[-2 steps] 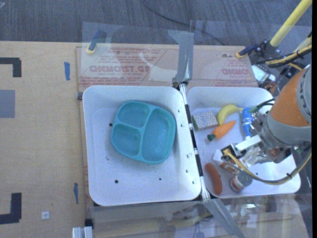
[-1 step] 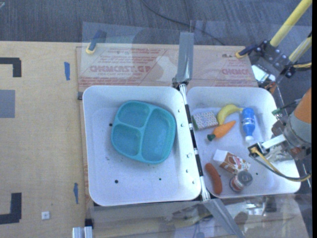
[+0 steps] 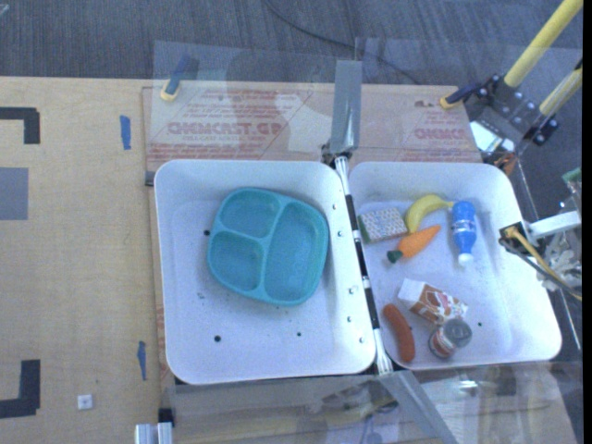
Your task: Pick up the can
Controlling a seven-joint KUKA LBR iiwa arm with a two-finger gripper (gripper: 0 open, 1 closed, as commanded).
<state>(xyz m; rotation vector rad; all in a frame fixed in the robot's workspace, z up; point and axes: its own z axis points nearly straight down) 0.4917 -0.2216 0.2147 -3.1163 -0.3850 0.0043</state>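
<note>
We see two shallow white plastic bins [image 3: 185, 248]; the left one holds a smooth teal divided plate [image 3: 268, 246]. Low in the right bin, the small round metal can [image 3: 449, 337] lies tilted, its silvery end toward the lower right.

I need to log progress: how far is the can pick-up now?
Nothing looks done: the can lies in the right bin, near its front edge, beside the small carton and the sausage. Nothing is in hand; no gripper is at the can. The reach, grasp and lift all remain.
</note>
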